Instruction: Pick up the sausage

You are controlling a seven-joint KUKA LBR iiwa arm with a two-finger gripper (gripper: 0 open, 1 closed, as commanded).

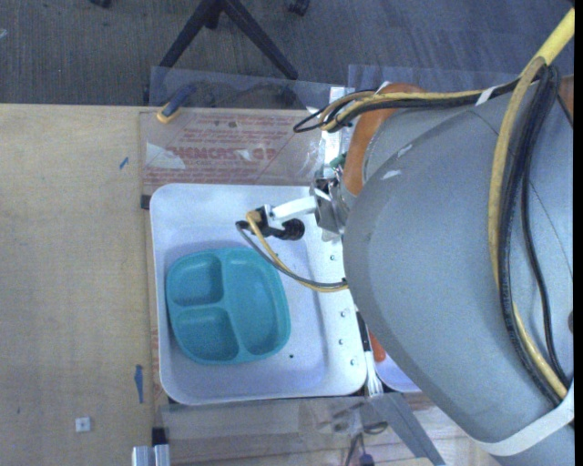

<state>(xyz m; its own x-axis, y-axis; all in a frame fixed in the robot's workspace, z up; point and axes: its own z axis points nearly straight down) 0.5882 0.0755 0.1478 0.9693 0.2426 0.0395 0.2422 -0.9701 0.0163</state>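
Floor: dark grey carpet along the top, with one black tripod [219, 27] standing on it (legs spread).
Bench: pale wood [64, 273], filling the left side and running under the bins.
Bins: two counted. One white bin [173, 209] sits in plain sight at the middle. The other shows as a white corner [398, 375] at the lower right, under the arm.
Plate: one, teal [228, 305], lying flat in the lower left part of the middle bin. It has three compartments (two smaller on its left, one larger on its right).
Clear sheet: one, with red lettering [228, 155], flat on the bench just above the middle bin's top rim.
Clamp: one, yellow-orange [169, 113], at the sheet's upper left corner.
Blue marks: two on the wood, one [124, 165] left of the sheet and one lower down, beside the bin's lower left corner.
Arm: one, grey [437, 273], covering most of the right half, with its orange band [363, 136] near the top.
Gripper: one [326, 207], over the upper right part of the middle bin, well apart from the plate. How far open it is cannot be told, nor whether it holds or touches anything (the arm's bulk crowds it).
Sausage: not certain. An orange-red sliver [375, 347] peeks out just past the middle bin's right rim, at the arm's edge, and may be it.
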